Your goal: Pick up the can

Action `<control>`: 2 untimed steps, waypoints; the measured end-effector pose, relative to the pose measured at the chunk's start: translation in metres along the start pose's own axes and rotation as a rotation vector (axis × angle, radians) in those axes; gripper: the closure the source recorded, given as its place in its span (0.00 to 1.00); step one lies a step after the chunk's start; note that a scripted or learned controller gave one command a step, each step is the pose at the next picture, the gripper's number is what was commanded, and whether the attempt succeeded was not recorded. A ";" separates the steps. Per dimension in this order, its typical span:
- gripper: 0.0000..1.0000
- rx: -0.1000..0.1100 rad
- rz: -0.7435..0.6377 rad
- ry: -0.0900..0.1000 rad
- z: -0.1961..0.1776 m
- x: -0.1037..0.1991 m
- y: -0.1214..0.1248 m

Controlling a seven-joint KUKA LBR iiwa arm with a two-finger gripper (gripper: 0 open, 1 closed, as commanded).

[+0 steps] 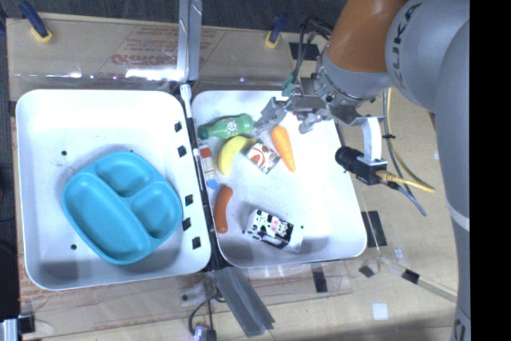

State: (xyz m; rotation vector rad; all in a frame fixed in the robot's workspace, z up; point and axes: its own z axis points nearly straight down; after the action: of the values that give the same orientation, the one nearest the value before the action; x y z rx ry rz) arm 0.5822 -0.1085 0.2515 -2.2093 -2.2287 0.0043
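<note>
Camera view: the gripper (289,114) hovers open and empty over the right bin's (339,239) far side, above the carrot (283,148). The can (271,228) lies on its side near the front wall. Approach stage; next it must travel forward and descend.
</note>
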 end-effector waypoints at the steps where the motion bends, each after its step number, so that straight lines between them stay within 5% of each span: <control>1: 0.00 -0.003 -0.102 0.000 0.136 0.005 -0.011; 2: 1.00 -0.002 -0.106 -0.002 0.127 0.004 -0.011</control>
State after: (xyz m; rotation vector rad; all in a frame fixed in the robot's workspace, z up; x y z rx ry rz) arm 0.5702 -0.1048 0.1246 -2.0896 -2.3441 0.0041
